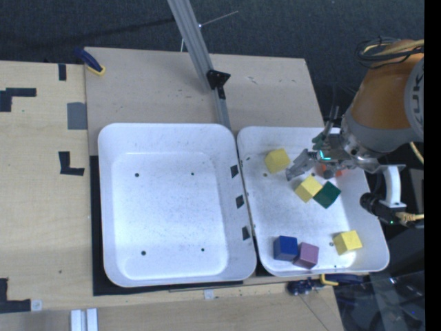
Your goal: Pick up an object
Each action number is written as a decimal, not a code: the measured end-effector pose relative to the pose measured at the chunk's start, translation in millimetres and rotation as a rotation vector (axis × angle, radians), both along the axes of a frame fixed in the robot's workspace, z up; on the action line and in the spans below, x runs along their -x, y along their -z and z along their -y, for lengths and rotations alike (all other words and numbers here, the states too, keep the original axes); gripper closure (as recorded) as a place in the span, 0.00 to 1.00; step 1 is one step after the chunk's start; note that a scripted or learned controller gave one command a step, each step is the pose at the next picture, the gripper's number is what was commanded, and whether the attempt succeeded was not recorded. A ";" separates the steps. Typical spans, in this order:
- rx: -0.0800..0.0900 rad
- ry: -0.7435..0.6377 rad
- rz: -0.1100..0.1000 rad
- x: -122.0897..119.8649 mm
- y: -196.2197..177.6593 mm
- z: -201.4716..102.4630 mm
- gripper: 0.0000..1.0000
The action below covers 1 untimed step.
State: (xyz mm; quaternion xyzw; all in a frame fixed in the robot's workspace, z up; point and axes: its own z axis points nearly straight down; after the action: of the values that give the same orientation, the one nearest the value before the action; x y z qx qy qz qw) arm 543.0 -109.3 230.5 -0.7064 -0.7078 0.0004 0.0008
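- Two white bins sit side by side on the worktop. The left bin (165, 205) has nothing in it that I can make out; the right bin (265, 247) carries all the blocks.
- The arm (386, 109) reaches in from the right edge of the worktop, and its gripper (303, 167) hangs low over the middle of the right bin.
- Gripper state: cannot tell. The tip is dark and blurred against the bin floor, and no block is seen caught in it.
- Candidate objects: one yellow block (277, 160) toward the far side of the right bin, just beside the gripper tip; a second yellow block (309, 188) touching a green block (328, 194) near the bin's middle, just under the gripper.
- Near the front edge: a blue block (286, 247) touching a purple block (307, 254); a third yellow block (347, 241) toward the front right corner, apart from the pair.
- Judgement: the gripper sits between the far yellow block and the yellow-green pair, likely lined up for one of these. Which one, unclear.
- Risk, as judged: the yellow and green blocks touch, so a descent there could nudge one rather than seize it. The far yellow block stands alone and looks the cleaner pick.
- Nothing lifted yet; all six blocks rest on the bin floor.
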 end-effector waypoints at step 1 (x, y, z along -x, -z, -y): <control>0.001 0.001 -0.004 2.4 43.7 -2.1 0.00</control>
State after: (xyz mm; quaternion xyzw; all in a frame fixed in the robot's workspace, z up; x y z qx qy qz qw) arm 540.6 -107.2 186.8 -0.7066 -0.7076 0.0022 0.0021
